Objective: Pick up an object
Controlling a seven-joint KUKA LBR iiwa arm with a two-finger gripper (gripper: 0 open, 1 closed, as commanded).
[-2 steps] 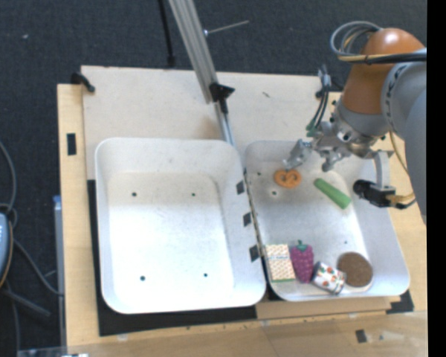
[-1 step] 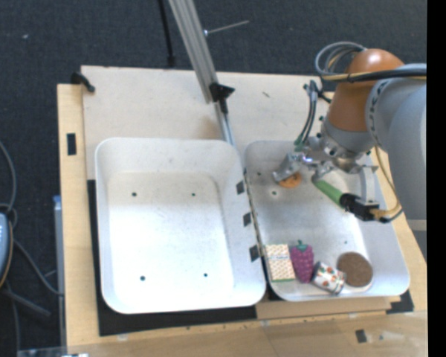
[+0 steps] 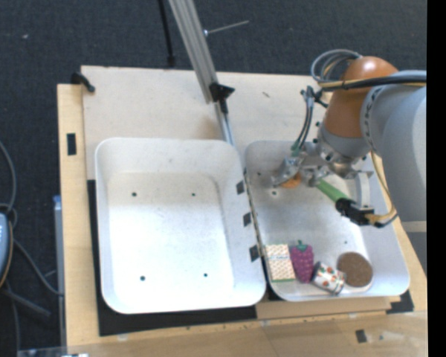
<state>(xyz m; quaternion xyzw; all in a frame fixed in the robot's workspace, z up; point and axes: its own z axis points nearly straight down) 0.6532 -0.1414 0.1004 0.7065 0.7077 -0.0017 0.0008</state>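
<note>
The jaws (image 3: 291, 171) hang low over the far end of the right bin (image 3: 386, 233), and whether they are clenched or released I cannot tell. An orange thing (image 3: 291, 182) lies right under them, a green stick (image 3: 328, 190) just beside it. Along the near wall sit a patterned box (image 3: 279, 262), a magenta berry toy (image 3: 302, 262), a spotted cup (image 3: 328, 277) on its side and a brown disc (image 3: 354, 268). The left bin (image 3: 171, 222) lies alongside on the desk (image 3: 134, 103).

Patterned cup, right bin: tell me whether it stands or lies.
Lying on its side: the patterned cup rests lengthwise beside the brown disc.
</note>
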